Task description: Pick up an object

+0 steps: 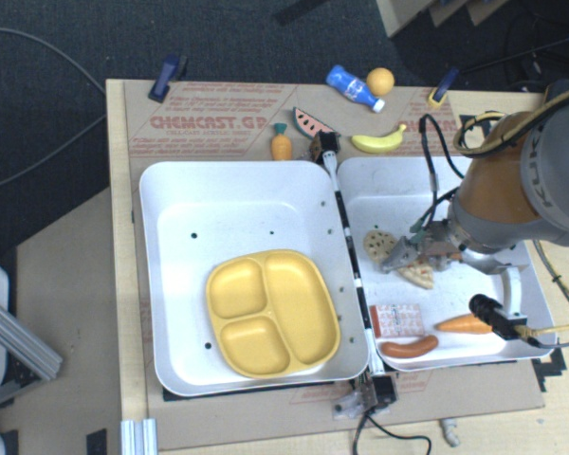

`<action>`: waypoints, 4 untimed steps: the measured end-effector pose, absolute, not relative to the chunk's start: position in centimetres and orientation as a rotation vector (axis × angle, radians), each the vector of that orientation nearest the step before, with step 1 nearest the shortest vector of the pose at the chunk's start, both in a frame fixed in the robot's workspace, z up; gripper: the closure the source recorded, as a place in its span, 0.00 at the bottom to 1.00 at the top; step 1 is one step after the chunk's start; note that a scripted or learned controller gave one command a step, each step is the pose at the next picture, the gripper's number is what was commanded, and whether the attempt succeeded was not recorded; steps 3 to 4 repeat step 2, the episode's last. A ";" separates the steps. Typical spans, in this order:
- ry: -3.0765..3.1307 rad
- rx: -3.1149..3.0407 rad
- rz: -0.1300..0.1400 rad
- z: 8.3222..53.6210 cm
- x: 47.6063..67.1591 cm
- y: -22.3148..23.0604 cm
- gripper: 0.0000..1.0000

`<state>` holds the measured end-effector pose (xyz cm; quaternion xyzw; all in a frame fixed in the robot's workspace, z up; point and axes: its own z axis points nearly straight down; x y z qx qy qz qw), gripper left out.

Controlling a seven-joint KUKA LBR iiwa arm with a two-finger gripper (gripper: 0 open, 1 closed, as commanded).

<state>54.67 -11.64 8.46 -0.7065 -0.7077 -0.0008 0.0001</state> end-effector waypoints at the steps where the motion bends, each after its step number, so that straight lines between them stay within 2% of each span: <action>1: -2.223 -2.223 -0.001 9.4 54.6 -11.8 1.00; 2: -2.225 -2.219 -0.003 18.5 54.6 -2.8 1.00; 4: -2.225 -2.219 -0.003 18.5 54.6 -2.8 1.00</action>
